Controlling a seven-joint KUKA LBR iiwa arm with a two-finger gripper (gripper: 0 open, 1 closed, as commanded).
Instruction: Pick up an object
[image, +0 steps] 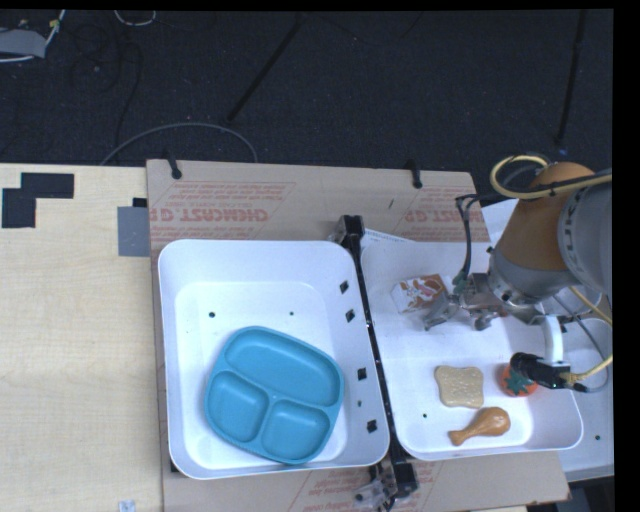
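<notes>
My gripper (460, 318) hangs over the upper middle of the right bin (566, 432), its two grey fingers spread apart with nothing between them. A small red-and-white snack packet (421, 290) lies just up and left of the fingers, close to the left fingertip. Below the gripper lies a tan toast slice (459, 386). A brown toy drumstick (482, 425) rests near the bin's front wall. To the right sits a small orange and green toy (517, 379).
The left bin (190, 270) holds a blue divided plate (273, 394). A black clip bar (360, 330) joins the two bins. The arm's grey body and orange band (545, 225) stand over the right bin's far right corner, with cables trailing beside it.
</notes>
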